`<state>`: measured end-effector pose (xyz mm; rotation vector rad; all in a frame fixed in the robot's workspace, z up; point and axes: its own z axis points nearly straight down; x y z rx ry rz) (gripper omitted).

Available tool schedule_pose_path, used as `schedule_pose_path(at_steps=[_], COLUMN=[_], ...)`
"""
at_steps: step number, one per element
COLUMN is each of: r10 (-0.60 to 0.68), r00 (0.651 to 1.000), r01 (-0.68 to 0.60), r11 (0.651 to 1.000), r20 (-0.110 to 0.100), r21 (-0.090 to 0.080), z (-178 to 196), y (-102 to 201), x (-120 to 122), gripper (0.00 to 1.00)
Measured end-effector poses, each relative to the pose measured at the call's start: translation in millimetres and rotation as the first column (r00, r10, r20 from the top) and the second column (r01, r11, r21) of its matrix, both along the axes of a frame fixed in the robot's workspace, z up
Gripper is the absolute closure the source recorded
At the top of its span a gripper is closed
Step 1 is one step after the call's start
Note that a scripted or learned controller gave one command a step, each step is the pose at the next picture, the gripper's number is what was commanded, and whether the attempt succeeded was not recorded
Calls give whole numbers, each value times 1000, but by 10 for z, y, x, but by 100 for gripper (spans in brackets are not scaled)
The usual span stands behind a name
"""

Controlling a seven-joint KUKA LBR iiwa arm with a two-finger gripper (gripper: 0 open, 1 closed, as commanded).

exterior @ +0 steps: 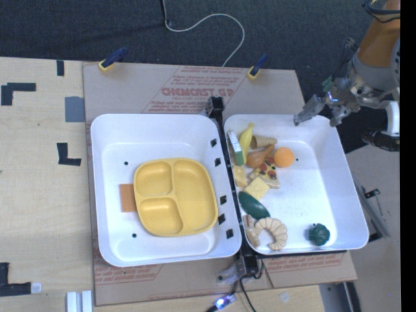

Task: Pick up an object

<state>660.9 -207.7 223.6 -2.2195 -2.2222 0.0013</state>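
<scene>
Orange ball (283, 157) round, smooth; gripper (320, 111) above bin (338, 174) corner.

The right bin (338, 174) has bare floor across its middle and right side, open from above. Its left edge is crowded: banana (246, 137), orange ball (283, 157), cheese wedge (257, 188), green pod (253, 207) and shrimp (272, 231) lie packed close together. A dark green ball (318, 234) sits alone near the front right corner, well apart.
</scene>
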Motion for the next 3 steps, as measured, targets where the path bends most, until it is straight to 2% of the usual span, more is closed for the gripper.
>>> schedule_pose_path(at_steps=[2, 3], r10=[1, 1], r00=[1000, 1000], r01=[-1, -1], r11=[1000, 1000], r20=[-4, 9], r21=[0, -2], z=[-1143, -1351], y=[100, 105], x=[24, 54], gripper=[0, 0])
